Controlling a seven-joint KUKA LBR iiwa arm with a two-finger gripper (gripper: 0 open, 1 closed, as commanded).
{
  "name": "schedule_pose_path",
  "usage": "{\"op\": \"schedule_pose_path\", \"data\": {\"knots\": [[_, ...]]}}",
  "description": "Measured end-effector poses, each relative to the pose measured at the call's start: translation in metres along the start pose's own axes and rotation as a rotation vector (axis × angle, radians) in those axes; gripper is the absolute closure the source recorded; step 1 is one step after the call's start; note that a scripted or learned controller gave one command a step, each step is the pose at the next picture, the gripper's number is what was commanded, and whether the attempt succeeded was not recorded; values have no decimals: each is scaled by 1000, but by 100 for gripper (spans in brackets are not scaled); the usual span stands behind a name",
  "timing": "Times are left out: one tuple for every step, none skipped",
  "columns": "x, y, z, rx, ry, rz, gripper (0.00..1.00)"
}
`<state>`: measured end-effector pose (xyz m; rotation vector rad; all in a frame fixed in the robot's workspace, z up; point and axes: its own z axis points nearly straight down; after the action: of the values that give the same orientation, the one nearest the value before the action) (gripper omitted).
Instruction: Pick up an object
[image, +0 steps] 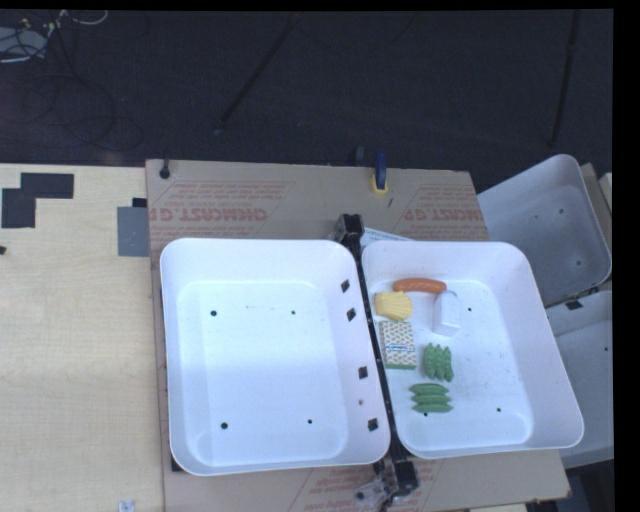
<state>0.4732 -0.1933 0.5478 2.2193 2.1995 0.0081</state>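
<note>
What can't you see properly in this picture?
- Patterned white-and-green rectangular packet: print too small to read, camera view.
- Two green bumpy toy vegetables: too blurred to name.
- Small white plastic block: blends into the right white bin, shape unclear.

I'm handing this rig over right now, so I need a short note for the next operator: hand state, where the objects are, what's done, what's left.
Hand: nothing to report on it from this view.
Objects: all lie in the right bin, clustered near the divider: an orange sausage-shaped piece, a yellow block, a small white piece, a patterned box, and two green pea pods.
The left bin is beside it.
Done: nothing lifted yet.
Left: the whole pick. The pea pods lie a little apart from the rest and look like the easiest targets.
</note>
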Motion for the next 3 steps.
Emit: {"op": "schedule_pose_path", "data": {"knots": [[5, 4, 0, 20, 8, -12, 100], [35, -2, 194, 35, 14, -10, 100], [111, -1, 310, 30, 14, -15, 100]]}}
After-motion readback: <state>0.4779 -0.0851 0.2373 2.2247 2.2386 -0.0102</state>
